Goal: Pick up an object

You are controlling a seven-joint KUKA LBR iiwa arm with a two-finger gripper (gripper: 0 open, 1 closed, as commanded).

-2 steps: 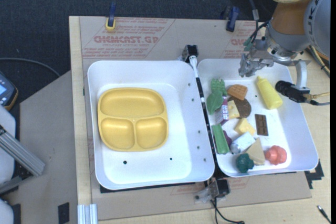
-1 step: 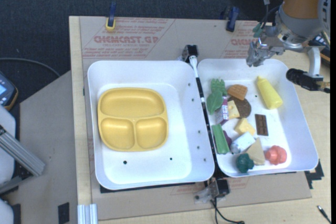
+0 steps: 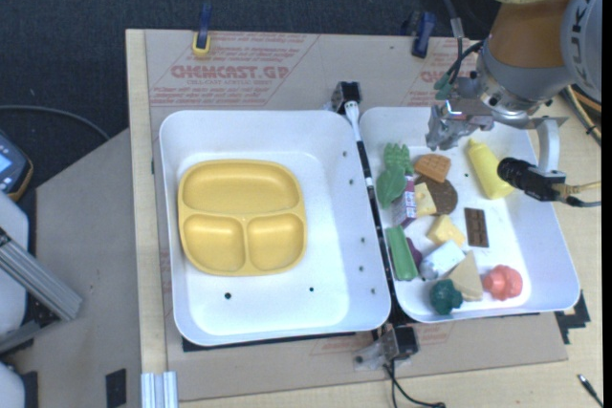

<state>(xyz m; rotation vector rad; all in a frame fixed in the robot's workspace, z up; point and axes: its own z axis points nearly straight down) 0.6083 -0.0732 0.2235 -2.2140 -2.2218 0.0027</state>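
Gripper [image 3: 442, 137] hangs over the upper part of the right bin [image 3: 550, 248], its dark tips just above a waffle-like brown piece [image 3: 432, 167]. From where I stand I cannot tell how it is set, and nothing shows in its hold. Behind it the grey arm [image 3: 521, 81] comes in from the right, the orange band [image 3: 540, 0] bulging above the wrist.

All the small things lie in that right bin. A yellow bottle [image 3: 486, 169] sits just right of the tool, tilted. A green leafy piece [image 3: 392, 174] lies to the left of the waffle, near the bin's left wall. Below the waffle is a round dark brown piece [image 3: 443, 197], and right of that a small dark brown bar [image 3: 476, 228]. A long green stick [image 3: 400, 252] runs down the left side. A pale yellow wedge [image 3: 445, 230] sits in the middle of the heap, a dark green lump [image 3: 445, 298] at the bottom and a red lump [image 3: 503, 282] to its right.

In the left bin [image 3: 182, 134] rests a yellow plate [image 3: 243, 214] with 3 compartments, well apart from the tool.
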